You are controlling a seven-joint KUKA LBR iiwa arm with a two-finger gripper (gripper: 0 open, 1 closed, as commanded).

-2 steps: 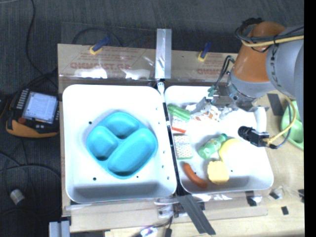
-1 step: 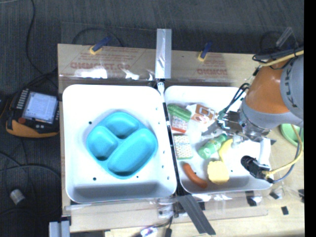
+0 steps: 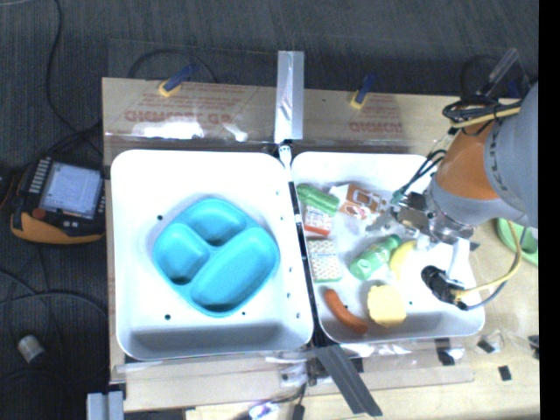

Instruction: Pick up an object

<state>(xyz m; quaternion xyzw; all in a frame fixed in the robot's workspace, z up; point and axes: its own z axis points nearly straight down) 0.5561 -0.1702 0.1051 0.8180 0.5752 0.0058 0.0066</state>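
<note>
1. While the arm [image 3: 490,160] reaches in from the right over the right bin [image 3: 411,166], nothing looks lifted yet, so I judge the pick as barely begun, with the grasp and the lift both left to do.
2. Across the divider, the left bin [image 3: 131,261] holds a blue divided tray [image 3: 217,254], well apart from the arm.
3. Everything else lies in the right bin: a green packet [image 3: 317,199] at the far left, a green bottle [image 3: 376,256] in the middle, a pale yellow block [image 3: 386,304] and a red sausage-like thing [image 3: 343,315] along the near side.
4. As for the gripper [image 3: 411,221], it sits low above the bottle and a yellow piece [image 3: 402,254]; I cannot tell how the jaws stand or whether they touch anything.
</note>
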